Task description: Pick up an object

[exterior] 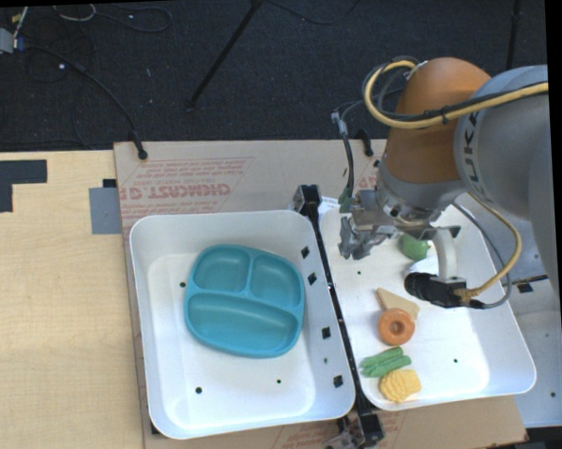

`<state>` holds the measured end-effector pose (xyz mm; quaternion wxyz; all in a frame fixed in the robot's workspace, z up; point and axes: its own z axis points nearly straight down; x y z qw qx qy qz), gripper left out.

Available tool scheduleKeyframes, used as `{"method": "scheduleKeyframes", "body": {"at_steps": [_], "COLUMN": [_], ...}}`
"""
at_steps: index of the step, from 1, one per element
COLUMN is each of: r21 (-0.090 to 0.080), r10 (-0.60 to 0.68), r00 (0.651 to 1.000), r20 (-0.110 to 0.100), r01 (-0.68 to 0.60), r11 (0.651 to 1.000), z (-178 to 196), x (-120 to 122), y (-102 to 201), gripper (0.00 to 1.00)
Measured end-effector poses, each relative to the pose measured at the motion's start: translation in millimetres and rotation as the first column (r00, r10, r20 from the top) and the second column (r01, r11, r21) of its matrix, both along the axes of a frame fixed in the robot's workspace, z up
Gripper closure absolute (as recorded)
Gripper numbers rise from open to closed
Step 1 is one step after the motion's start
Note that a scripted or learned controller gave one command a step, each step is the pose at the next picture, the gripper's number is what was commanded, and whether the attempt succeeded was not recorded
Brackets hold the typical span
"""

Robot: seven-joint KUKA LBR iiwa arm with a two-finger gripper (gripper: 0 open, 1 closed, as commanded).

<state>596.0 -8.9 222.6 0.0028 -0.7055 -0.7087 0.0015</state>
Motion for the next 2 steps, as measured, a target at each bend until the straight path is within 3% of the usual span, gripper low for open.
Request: {"method": "scheduleKeyframes", "body": {"at_steps": [1, 2], "r21": [0.000, -0.001], "r10": [0.002, -0.001], "r00": [1.000, 1.000], "r20": [0.003, 0.001], "r01": [-0.002, 0.001], "r11": [1.000, 1.000], "z": [5.8, 2.9], "x": [-4.7, -11.9], "y": [62.3, 104.2], "gripper": [1.00, 1.00]}}
